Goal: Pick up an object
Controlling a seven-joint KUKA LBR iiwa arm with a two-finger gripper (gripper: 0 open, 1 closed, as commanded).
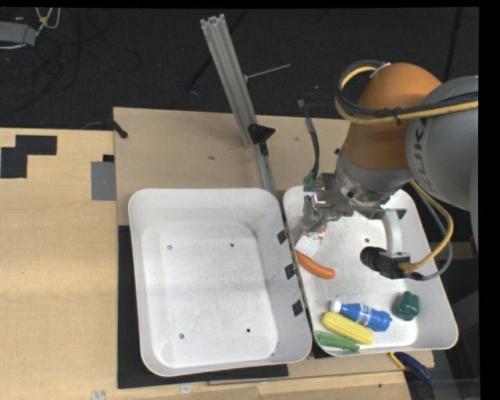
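Prob. a robotics lab: plywood bench (62, 258), alu. rail (234, 86), loose cables (31, 23).

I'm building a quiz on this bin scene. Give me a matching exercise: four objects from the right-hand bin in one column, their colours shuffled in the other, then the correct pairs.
Objects:
1. toy corn cob
2. toy carrot
3. bottle
4. pepper-like toy

Colours:
A. dark green
B. orange
C. yellow
D. blue with a white cap

Pairs: 1-C, 2-B, 3-D, 4-A

All four lie in the right bin; the gripper hangs over its upper left part, above the carrot.
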